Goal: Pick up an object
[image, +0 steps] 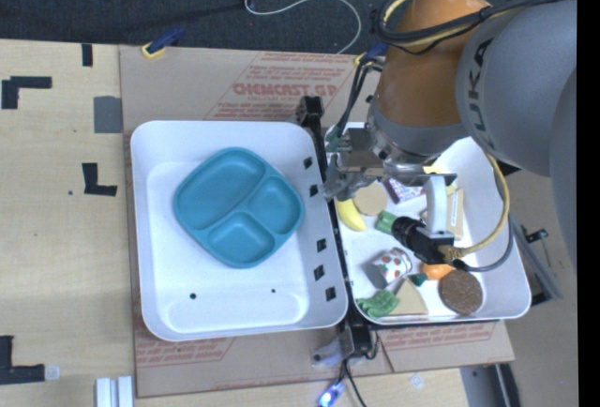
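**A:** Report the gripper position.

**B:** The gripper (345, 182) sits low over the right bin (511, 307), at that bin's left wall, close to where the two bins meet. The arm (441, 67) reaches in from the right and covers the far half of the bin. Spread or closed: I cannot tell from here, because the wrist housing hides it.

**A:** List the loose items and their locations.

**B:** All are in the right bin.
1. A yellow banana-shaped piece (350, 216) lies just beneath the gripper, along the left wall. Whether the two touch, I cannot tell.
2. A small green piece (384, 222) lies just beside the yellow one, on its right.
3. A purple-and-white packet (405, 192) is partly covered by the wrist.
4. A grey-and-white object (389, 264) lies in the near half, apart from the walls.
5. A crumpled green piece (379, 305) is in the near left corner.
6. A brown round disc (461, 293) lies flat near the front wall.
7. A small orange piece (437, 271) is just beside the disc, on its upper left.

**A:** Report the left bin.

**B:** The left bin (155, 302) holds a blue divided plate (239, 206) with three compartments. It lies flat, towards the far side, and is well apart from the gripper.
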`<action>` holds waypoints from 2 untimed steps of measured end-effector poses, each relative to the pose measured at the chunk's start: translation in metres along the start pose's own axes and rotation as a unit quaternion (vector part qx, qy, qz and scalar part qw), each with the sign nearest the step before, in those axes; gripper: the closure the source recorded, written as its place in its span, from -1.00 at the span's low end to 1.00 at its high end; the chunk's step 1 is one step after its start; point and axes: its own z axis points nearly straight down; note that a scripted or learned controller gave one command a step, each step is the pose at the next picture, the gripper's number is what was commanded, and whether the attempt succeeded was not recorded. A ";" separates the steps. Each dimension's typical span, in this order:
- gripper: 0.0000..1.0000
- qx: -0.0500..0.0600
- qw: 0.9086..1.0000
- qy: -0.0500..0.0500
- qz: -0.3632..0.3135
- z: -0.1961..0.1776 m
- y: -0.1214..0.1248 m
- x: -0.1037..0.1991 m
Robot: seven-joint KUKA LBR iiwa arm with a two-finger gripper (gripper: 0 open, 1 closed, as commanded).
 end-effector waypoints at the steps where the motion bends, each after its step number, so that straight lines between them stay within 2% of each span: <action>1: 1.00 0.002 1.000 0.000 0.002 0.028 -0.041 -0.050; 2: 1.00 -0.005 1.000 0.002 -0.007 -0.060 -0.046 0.023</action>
